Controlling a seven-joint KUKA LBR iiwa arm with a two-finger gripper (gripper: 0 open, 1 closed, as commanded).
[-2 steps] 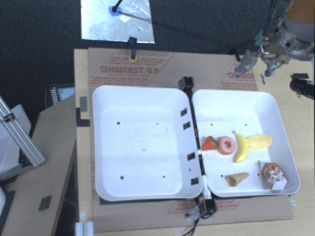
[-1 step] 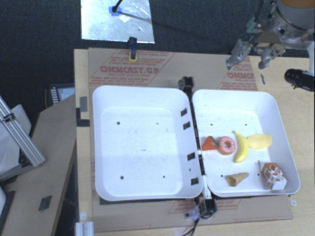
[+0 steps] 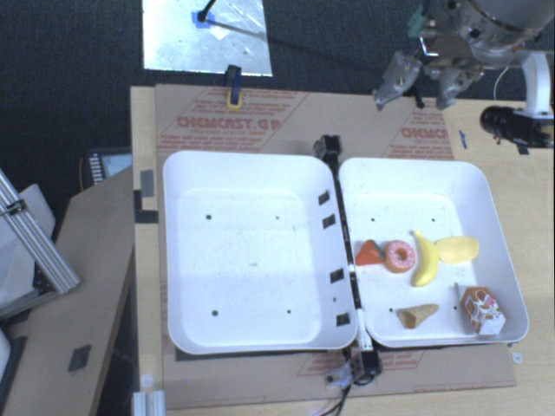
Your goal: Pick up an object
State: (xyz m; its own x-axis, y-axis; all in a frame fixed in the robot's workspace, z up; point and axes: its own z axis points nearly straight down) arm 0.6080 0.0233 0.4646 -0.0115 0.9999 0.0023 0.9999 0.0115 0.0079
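The right bin (image 3: 473, 189) holds several small objects: a red piece (image 3: 370, 253), a pink frosted donut (image 3: 400, 256), a yellow banana (image 3: 425, 261), a pale yellow lemon-like piece (image 3: 457, 249), a tan cone (image 3: 417, 315) and a small red-and-white box (image 3: 482, 310). My gripper (image 3: 418, 87) hangs high above the far edge of the right bin, well back from these objects. Its two fingers (image 3: 390, 81) stand apart with nothing between them.
The left bin (image 3: 182, 224) sits beside the right one, joined by a black hinge strip (image 3: 340, 250). Brown cardboard (image 3: 260, 120) lies under both bins. A shiny metal sheet (image 3: 206, 24) lies at the back left. A metal rail (image 3: 30, 237) leans at the far left.
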